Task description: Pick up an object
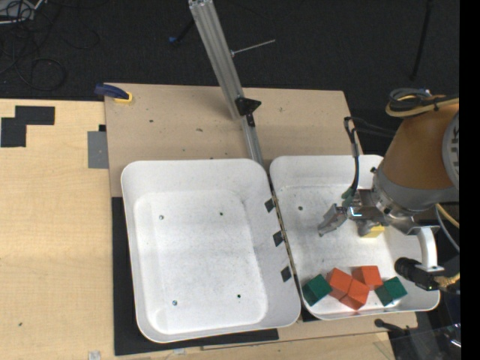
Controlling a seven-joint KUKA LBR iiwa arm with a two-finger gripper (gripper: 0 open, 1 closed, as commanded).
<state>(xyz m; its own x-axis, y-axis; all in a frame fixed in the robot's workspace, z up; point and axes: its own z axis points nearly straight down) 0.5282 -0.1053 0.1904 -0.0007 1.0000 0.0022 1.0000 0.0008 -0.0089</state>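
Observation:
My gripper [346,226] hangs over the middle of the right bin [315,178], below the grey arm with its orange band [420,156]. Its fingers stand apart, one grey finger [329,220] angled to the lower left, and nothing shows between them. A small yellow object [373,231] lies just right of the gripper, partly hidden under it. Along the bin's front edge lies a cluster of blocks: a green one [316,288], three orange ones [342,281] [367,275] [357,296] and a second green one [391,291].
The left bin [150,193] sits beside the right one, with black clips [277,238] along the shared rim. A slanted aluminium bar [221,58] rises behind the bins. Cables [351,137] run down by the arm.

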